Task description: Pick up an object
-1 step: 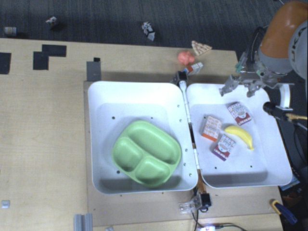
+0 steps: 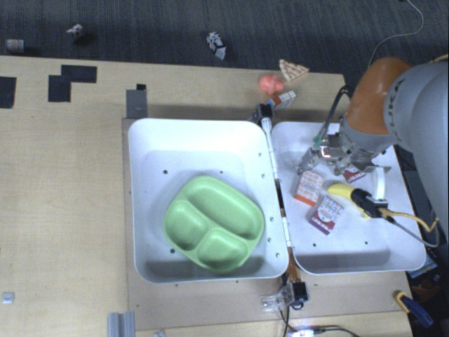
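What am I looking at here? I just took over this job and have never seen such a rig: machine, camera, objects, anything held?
One camera sits above the bench, looking down at a slant. The grey arm with the orange band is the robot, reaching in from the right; its gripper sits low over the right bin. That bin holds a yellow banana-like thing, an orange-and-white packet and a dark red packet. The left bin holds a green divided plate. I cannot tell whether it holds anything.

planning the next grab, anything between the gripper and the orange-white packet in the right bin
Nothing visible does. The gripper is over the right bin, just up-view of the orange-white packet, with no other thing lying between them.
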Motion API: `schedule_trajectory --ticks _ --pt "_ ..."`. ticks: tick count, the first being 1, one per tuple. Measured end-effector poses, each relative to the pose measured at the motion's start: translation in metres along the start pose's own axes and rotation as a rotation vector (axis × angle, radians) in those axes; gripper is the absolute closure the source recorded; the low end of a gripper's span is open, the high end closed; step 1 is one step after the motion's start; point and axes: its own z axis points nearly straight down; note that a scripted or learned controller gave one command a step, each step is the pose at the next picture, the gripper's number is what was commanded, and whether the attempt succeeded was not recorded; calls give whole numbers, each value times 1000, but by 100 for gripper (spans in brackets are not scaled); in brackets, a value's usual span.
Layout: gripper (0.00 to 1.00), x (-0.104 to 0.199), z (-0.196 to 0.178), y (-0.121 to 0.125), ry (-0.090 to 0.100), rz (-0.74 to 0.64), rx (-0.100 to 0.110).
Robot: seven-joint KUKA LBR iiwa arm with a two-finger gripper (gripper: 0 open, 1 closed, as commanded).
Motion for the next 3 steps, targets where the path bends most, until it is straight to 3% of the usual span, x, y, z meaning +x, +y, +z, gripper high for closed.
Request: schedule_trajectory --ticks 1,2,3 --pt "100 1 -12 2 -1 -1 -7" --pt "0 1 -12 2 -1 -1 -6" --pt "0 4 -2 -93 -1 1 0"
